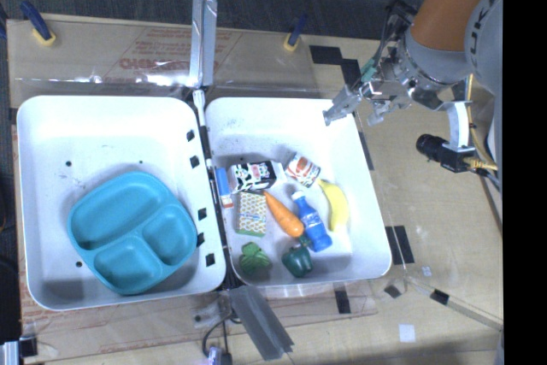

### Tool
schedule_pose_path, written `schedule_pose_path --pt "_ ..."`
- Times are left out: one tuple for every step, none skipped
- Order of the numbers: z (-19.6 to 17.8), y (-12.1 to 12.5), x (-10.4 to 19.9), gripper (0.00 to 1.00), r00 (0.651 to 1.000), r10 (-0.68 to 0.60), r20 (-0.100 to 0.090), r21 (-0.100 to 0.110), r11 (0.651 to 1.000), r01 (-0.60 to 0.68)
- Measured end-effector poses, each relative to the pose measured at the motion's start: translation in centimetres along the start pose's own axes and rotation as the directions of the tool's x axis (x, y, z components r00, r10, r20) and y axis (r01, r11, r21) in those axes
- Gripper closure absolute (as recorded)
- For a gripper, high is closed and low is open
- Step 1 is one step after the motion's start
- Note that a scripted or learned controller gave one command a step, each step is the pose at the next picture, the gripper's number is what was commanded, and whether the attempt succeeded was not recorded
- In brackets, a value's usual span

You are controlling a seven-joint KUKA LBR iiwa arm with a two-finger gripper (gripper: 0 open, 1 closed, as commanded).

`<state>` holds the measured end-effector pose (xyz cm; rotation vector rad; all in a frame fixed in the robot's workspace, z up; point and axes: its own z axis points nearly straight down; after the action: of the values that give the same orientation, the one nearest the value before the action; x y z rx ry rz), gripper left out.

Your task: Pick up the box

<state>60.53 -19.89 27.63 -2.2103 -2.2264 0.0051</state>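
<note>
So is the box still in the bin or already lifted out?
In. The box lies flat in the right bin beside the carrot; the gripper is above the bin's far rim.

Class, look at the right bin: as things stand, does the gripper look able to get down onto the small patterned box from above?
Probably yes, though tightly. The gripper is at the right bin's upper right rim, and nothing lies on top of the box. But the carrot lies close against its right side.

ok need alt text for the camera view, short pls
A grey arm with an orange band reaches in from the right, its gripper above the far right rim of the right bin, which holds a box, carrot, banana, bottle and other small items. The left bin holds a blue divided tray.
</note>
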Motion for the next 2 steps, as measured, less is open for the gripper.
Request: schedule_pose_path --pt "-2.3 -2.6 -0.2 0.00 1.000 0.030 -0.001 0.000 1.000 -0.030" --pt "16.4 -1.8 4.1 0.00 0.928 0.374 -0.001 -0.007 0.928 -0.374"
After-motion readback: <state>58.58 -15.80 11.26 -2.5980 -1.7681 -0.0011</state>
